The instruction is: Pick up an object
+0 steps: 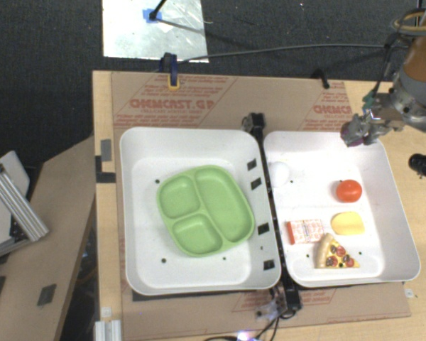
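Note:
The right bin (390, 183) holds a red tomato (348, 190), a yellow block (348, 223), a red-and-white packet (306, 230) and a pizza slice (334, 253). A small white object (278, 171) lies near the bin's left wall. My gripper (358, 132) hangs over the bin's far right corner, above and behind the tomato, well apart from it. Nothing shows between its fingers.
The left bin (138, 190) carries a green three-compartment plate (202, 209). Black clips (255, 123) join the bins along the middle. Brown cardboard (199, 98) lies under both bins, and a metal frame (14, 197) stands at the far left.

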`<state>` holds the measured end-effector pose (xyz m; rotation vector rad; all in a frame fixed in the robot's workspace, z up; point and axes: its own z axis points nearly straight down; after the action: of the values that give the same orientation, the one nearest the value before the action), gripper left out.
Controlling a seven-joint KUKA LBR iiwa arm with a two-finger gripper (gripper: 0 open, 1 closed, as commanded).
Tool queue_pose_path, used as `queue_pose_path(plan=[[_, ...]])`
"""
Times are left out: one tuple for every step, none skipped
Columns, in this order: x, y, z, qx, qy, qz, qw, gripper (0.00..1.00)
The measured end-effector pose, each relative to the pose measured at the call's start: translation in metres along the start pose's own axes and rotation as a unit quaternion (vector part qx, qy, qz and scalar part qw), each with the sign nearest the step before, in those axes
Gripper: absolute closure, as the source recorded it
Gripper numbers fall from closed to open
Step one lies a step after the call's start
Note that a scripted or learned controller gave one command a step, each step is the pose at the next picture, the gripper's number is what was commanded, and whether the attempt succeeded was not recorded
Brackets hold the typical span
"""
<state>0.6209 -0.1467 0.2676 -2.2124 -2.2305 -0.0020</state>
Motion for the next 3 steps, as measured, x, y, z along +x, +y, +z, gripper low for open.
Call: queue_pose_path(plan=[[0.052,-0.014,-0.005,-0.001,0.0,0.0,1.0,1.0],[0.095,-0.02,0.005,0.0,0.0,0.0,1.0,1.0],[0.15,-0.035,0.002,0.0,0.001,-0.001,1.0,1.0]])
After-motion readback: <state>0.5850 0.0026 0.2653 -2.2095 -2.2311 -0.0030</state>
